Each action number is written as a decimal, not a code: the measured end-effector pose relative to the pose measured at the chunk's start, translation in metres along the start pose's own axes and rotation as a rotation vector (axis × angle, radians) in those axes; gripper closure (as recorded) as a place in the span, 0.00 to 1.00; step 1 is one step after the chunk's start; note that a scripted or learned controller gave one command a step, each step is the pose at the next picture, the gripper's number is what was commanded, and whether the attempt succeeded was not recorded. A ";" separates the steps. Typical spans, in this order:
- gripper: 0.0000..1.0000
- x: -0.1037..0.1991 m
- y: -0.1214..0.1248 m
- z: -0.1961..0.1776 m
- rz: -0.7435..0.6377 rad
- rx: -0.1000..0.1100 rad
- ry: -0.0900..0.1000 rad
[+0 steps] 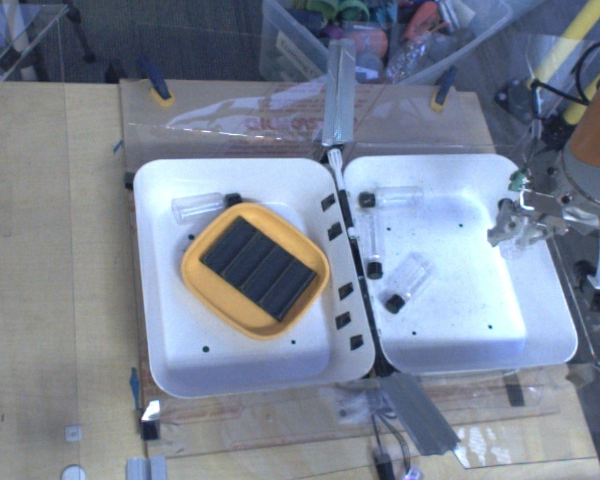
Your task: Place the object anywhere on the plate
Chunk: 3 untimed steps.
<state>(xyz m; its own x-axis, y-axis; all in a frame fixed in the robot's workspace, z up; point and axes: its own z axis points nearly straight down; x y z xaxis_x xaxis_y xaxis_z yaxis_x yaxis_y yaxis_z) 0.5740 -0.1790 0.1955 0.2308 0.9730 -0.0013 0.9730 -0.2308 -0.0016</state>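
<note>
Two white bins (440, 353) share the bench; yellow plate (255, 269) left of a clear tube (407, 279), gripper (517, 230) right of it.

Plate (255, 273) in left bin (160, 358); one tube (196, 207) just behind plate; three tubes (408, 277) right of plate, in right bin (540, 338).

This looks like a robot lab. A wooden table (50, 268) holds two white bins (160, 368) side by side, fixed in place with clamps (160, 92) and tape. A grey robot arm (580, 168) with wires reaches in from the right. Behind the bins sits a clear plastic box (380, 18) full of bright toys and bits for testing.
</note>
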 end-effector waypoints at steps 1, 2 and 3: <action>1.00 0.057 0.015 0.010 -0.113 -0.003 0.001; 1.00 0.122 -0.047 -0.003 -0.331 0.003 0.002; 1.00 0.179 -0.016 0.011 -0.480 -0.004 0.001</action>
<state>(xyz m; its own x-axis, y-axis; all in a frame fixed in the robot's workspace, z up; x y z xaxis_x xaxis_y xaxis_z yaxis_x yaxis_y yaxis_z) 0.5991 -0.0013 0.1841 -0.2448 0.9696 -0.0008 0.9696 0.2448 0.0018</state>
